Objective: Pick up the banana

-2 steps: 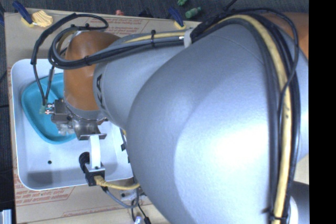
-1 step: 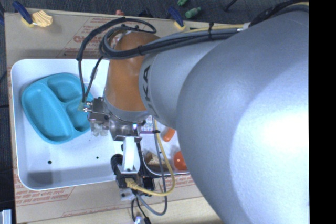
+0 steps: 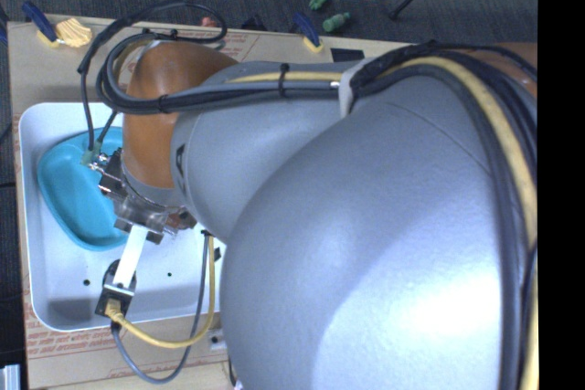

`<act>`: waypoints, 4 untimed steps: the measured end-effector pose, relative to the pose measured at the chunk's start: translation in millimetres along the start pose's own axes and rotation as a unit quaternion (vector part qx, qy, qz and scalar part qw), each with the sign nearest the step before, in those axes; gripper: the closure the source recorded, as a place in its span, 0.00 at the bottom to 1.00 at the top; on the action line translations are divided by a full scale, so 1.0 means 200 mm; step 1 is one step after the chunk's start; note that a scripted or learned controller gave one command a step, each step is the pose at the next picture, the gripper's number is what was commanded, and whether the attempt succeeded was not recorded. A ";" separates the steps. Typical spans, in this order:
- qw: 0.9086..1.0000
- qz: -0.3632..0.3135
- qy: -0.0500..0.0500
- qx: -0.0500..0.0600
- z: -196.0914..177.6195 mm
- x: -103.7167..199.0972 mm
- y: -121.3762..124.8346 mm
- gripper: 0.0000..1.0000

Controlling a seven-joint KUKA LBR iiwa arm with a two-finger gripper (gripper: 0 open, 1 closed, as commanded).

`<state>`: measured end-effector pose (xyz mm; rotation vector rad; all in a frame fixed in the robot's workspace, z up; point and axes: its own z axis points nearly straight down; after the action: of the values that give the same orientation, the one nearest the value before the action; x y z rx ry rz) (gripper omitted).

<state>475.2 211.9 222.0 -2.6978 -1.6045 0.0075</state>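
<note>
Claw (image 3: 111,181) hovering over rounded turquoise plastic bowl (image 3: 66,192) in shallow white bin (image 3: 55,310), grip state untellable | banana hiding, perhaps under bulky grey arm (image 3: 366,224) | risking grabbing bowl instead

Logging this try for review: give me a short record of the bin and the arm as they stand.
bin: white bin, view's left
in bin: blue dish-shaped thing, toward its far left
arm: grey arm reaches from the right, covering much of the bin
orange band: over the blue thing's right edge
floor: green things beyond the bench
</note>
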 end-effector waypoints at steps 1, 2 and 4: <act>1.000 0.029 -0.001 0.000 0.10 -0.47 0.26 1.00; 0.988 0.155 0.001 0.000 0.00 -0.71 0.39 1.00; 0.995 0.100 0.001 0.000 0.02 -1.19 0.74 0.00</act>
<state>491.2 -67.3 217.4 -2.8434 -1.3277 0.0042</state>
